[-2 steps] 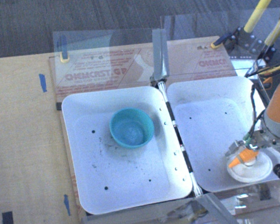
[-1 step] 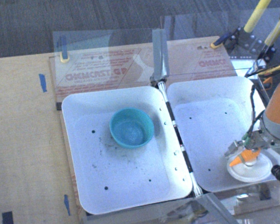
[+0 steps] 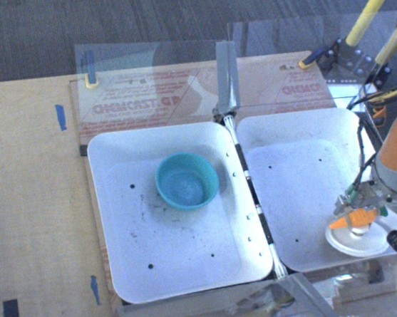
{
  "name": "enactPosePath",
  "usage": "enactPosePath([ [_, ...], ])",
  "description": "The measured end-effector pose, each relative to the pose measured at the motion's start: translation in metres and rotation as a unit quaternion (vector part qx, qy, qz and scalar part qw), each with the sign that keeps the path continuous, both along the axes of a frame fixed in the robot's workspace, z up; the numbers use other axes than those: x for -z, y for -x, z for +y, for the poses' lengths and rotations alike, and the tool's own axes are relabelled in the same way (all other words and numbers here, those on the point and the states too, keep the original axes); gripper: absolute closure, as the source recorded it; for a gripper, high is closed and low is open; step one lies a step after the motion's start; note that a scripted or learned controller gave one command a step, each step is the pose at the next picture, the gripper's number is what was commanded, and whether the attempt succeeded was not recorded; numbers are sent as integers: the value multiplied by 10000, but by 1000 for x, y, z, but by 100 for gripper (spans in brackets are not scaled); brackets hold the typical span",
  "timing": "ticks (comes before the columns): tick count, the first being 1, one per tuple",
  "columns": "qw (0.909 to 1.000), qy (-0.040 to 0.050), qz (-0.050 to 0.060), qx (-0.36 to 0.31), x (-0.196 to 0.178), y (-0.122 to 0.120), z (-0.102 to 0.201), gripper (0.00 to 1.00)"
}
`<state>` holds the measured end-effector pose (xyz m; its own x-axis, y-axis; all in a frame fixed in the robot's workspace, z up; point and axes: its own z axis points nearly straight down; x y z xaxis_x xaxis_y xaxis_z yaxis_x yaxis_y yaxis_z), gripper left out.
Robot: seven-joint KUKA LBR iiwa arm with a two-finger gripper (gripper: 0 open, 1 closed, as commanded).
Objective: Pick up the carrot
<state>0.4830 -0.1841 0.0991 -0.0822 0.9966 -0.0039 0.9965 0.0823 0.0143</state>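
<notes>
the carrot (image 3: 355,220) lies sideways on a white plate (image 3: 352,241) right under the gripper (image 3: 362,206), and i cannot tell if the gripper is gripping it.

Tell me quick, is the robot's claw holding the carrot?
Gripper: right over the carrot on the white plate; whether it grips the carrot cannot be told.

A teal bowl (image 3: 187,181) sits in the white left bin (image 3: 126,271). At lower right, an orange carrot (image 3: 355,220) lies on a white plate (image 3: 352,243). The counter (image 3: 35,231) is tan with blue tape marks (image 3: 60,116).
</notes>
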Motion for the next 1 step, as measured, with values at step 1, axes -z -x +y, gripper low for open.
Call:
enactPosePath([
  [1,10000,-2,8,1,1,1,0,0],
])
